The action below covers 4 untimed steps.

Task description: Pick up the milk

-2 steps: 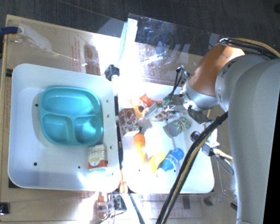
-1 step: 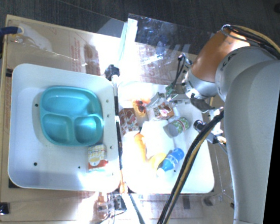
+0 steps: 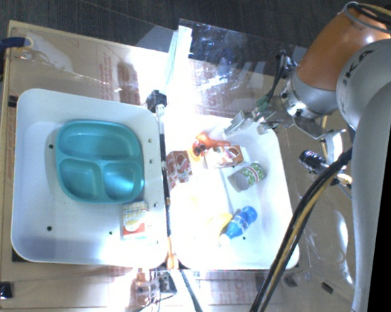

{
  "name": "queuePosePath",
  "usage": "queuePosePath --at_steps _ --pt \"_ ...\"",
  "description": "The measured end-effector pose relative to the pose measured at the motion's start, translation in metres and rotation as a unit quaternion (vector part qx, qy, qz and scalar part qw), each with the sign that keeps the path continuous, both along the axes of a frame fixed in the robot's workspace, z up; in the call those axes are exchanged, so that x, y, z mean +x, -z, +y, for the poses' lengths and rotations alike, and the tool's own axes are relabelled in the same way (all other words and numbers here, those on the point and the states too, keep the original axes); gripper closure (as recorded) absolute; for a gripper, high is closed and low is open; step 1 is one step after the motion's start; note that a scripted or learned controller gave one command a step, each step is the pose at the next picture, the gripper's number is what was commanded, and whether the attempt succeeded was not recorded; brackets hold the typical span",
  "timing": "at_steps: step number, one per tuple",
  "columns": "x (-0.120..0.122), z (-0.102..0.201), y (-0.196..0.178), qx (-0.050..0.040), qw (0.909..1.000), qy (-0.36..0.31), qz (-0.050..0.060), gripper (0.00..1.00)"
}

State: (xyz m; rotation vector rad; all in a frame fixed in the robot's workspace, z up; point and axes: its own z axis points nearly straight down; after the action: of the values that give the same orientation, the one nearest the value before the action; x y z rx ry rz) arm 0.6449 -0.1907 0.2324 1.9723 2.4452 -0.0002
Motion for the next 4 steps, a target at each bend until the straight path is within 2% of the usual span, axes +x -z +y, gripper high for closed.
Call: queuePosePath --at_steps 1,2,3,4 --pt "-0.031 0.016 0.032 0.0004 0.9998 -0.02 0.002 0.0" --pt "-0.021 0.038 0.051 0.0006 1.0 -0.003 0.003 0.0" --pt "-0.004 0.046 0.112 -0.001 0.9999 -0.013 -0.003 0.0" --pt "-0.01 0.051 0.118 -0.0046 0.9997 0.016 -0.018 0.0"
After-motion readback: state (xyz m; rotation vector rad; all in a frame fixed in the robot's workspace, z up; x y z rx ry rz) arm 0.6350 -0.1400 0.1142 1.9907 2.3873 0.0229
